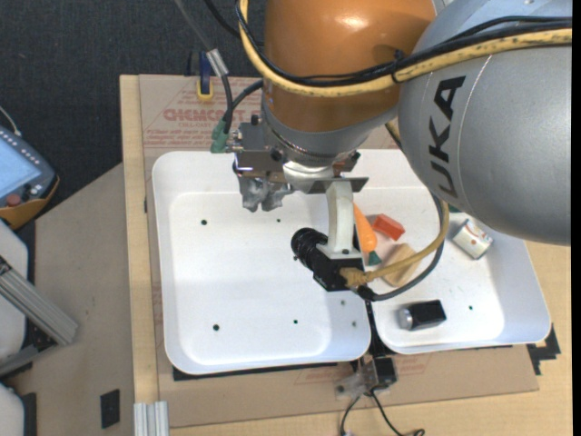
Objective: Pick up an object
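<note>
Tool over left white bin, near its far edge; grip state: cannot tell. Black rectangular block with silver end in right white bin, near-left corner, well apart from tool. Orange tapered piece partly hidden by arm.

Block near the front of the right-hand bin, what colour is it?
The block is black, clearest in the camera view.

Two shallow white bins, the left bin and the right bin, sit side by side on a cardboard sheet printed in red, their inner rims touching. A blue-and-yellow plug rests at the sheet's far edge. Left of the sheet glows a blue-lit screen. A silver aluminium rail lies slantwise off the sheet's near left side. A dark surface stretches beyond the sheet.
</note>
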Tool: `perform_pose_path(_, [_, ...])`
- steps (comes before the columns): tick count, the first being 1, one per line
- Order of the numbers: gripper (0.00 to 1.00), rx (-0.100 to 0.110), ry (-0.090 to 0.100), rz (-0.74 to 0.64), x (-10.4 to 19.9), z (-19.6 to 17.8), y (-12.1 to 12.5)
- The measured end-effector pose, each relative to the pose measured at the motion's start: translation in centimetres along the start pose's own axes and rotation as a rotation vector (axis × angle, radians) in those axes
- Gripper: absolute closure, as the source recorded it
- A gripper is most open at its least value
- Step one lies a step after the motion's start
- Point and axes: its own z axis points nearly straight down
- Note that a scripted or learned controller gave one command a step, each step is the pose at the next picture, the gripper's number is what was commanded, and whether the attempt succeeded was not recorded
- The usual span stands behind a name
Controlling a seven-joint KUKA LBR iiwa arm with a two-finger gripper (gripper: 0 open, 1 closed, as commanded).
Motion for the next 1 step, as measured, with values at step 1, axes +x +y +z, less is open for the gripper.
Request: perform_pose_path(1, [1.00,0.013,-0.005,0.000,-0.06,9.55,-2.11])
